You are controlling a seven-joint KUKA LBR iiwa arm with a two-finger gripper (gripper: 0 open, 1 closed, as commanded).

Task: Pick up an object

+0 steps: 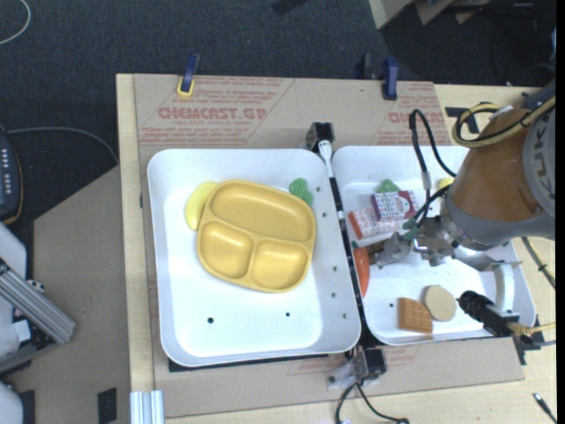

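Metal claw (395, 247), grip unclear, beside crinkly red-white packet (388, 208) in smooth white bin (388, 283)

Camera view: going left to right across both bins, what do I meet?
Yellow tray → orange stick → brown cracker → round biscuit.
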